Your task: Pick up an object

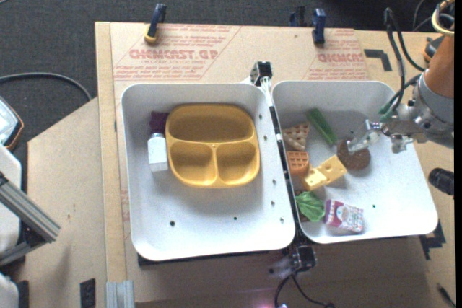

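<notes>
My gripper (pixel 363 141) reaches in from the right over the right bin (pixel 404 209), at its upper right part. Directly under and beside its tip lies a brown round disc (pixel 356 159); whether they touch is unclear. To the left of the disc lies a yellow cheese wedge (pixel 326 172). A green stick (pixel 320 126) lies slantwise at the back. A tan cracker (pixel 294 135) and an orange waffle piece (pixel 297 162) sit by the left wall. A green leafy piece (pixel 310 206) and a pink packet (pixel 343 216) rest near the front.
The left bin (pixel 144 227) holds a yellow divided plate (pixel 212 145), with a white bottle (pixel 157 153) and a dark purple item (pixel 159 120) at its left. Clamps (pixel 154 23) hold the cardboard-covered bench at the back. The bins' shared wall (pixel 278 155) runs between them.
</notes>
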